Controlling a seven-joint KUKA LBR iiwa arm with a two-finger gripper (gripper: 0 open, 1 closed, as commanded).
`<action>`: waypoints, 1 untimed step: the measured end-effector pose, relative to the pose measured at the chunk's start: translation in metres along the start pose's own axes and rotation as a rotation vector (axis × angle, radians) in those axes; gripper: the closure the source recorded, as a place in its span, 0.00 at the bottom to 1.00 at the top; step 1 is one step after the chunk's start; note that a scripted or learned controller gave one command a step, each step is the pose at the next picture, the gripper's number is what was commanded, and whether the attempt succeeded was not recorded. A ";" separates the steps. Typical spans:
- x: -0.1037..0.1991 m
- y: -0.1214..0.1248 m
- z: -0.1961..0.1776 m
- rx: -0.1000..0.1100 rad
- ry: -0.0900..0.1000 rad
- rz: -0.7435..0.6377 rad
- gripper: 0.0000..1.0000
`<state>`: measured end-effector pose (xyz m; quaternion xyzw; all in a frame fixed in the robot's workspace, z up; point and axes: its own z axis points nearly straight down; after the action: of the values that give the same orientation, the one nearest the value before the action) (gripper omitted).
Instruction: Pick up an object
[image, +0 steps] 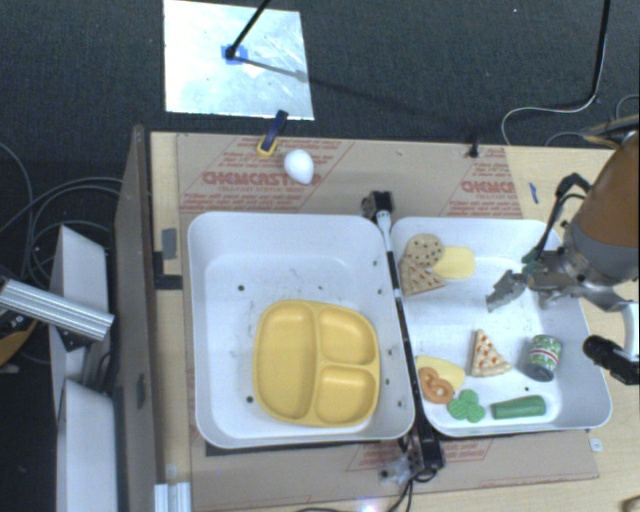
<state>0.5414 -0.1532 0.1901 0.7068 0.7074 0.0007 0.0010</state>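
Cardboard (250, 172) covers the counter under two shallow white bins that sit side by side. Left bin (215, 250) holds a yellow divided plate (317, 362) with three compartments, lying toward the near half. Right bin (585, 395) holds the toy food. The grey arm (610, 215) with its orange band comes in from the right edge above that bin, and the jaws (503, 290) hang over the bin's bare middle floor, dark and blurred; whether they are apart or together cannot be told, and nothing shows between them.

Among the things to pick, a waffle-patterned brown piece (420, 278) lies in the far left corner of the right bin, with a chocolate-chip cookie (424, 248) touching it and a pale yellow piece (456, 263) just beside both. A pizza slice (488, 354) lies near the middle, below the jaws and apart from them. A small green-labelled can (544, 357) stands to its right. Along the near wall lie a green pickle-like piece (518, 406), a green leafy piece (465, 406), and an orange pretzel (435, 384) resting on another yellow piece (447, 369).

Outside the bins, a white egg (298, 165) sits on the cardboard near a small yellow and blue clip (271, 134).
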 end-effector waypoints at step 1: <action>-0.006 -0.008 0.087 0.009 0.002 0.001 0.00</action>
<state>0.5335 -0.1595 0.1036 0.7072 0.7070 -0.0018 -0.0028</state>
